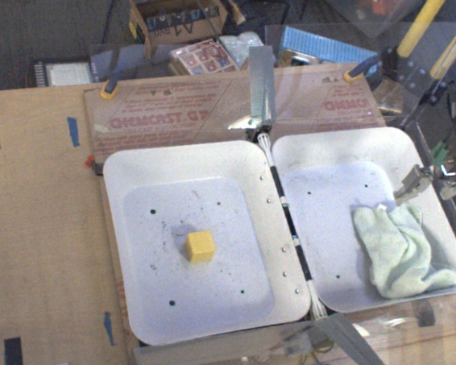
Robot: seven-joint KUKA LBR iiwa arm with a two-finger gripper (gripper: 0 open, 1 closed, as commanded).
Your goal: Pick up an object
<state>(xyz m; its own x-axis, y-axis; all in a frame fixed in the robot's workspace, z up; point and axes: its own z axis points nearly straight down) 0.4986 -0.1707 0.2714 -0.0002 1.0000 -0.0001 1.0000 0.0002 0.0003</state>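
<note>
A small yellow cube (pixel 201 246) sits near the middle of the left bin (pixel 130 180). A pale green cloth (pixel 401 250) lies crumpled in the near right part of the right bin (pixel 324 167). My gripper (pixel 413 184) reaches in low over the right bin's right rim. Its metal tip is just above the cloth's upper edge, and I cannot tell whether it touches the cloth. I see nothing held in it.
A metal strip (pixel 262 85) stands behind the seam between the bins. A cardboard sheet (pixel 172 114) lies behind them, with boxes and clutter further back. A yellow pole (pixel 434 2) slants at the top right. Bare wooden benchtop (pixel 39 238) lies to the left.
</note>
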